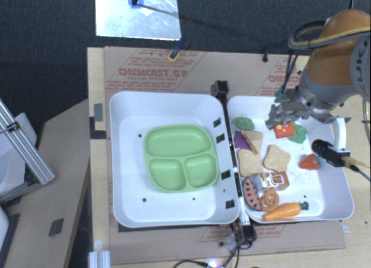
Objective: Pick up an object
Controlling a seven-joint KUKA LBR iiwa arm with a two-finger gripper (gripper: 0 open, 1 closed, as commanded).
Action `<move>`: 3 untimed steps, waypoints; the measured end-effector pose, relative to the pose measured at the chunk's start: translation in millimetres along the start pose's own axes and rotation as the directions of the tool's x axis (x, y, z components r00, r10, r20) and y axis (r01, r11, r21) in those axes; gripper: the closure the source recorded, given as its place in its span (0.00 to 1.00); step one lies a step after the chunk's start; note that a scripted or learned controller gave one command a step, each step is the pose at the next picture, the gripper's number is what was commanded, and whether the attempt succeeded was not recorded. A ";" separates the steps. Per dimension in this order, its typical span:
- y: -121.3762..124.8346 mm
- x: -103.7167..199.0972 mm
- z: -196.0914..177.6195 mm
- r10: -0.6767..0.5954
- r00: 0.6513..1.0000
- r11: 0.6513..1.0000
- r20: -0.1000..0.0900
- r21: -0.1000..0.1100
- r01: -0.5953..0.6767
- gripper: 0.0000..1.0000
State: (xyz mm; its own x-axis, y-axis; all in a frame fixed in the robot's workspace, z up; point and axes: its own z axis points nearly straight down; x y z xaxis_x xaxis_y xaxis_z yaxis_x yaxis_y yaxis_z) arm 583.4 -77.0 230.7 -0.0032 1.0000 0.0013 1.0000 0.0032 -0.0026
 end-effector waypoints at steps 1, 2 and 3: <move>-39.8 38.3 -5.2 -0.004 1.000 1.000 -0.001 0.000 0.004 1.00; -77.7 60.8 -0.8 -0.004 1.000 1.000 0.000 0.000 0.004 1.00; -78.4 58.3 0.3 0.001 1.000 1.000 0.000 -0.003 -0.001 1.00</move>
State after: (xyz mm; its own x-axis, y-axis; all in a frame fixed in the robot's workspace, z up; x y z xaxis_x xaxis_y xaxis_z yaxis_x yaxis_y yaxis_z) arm 504.8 -19.0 230.7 -0.0018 1.0000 0.0009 1.0000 0.0018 0.0004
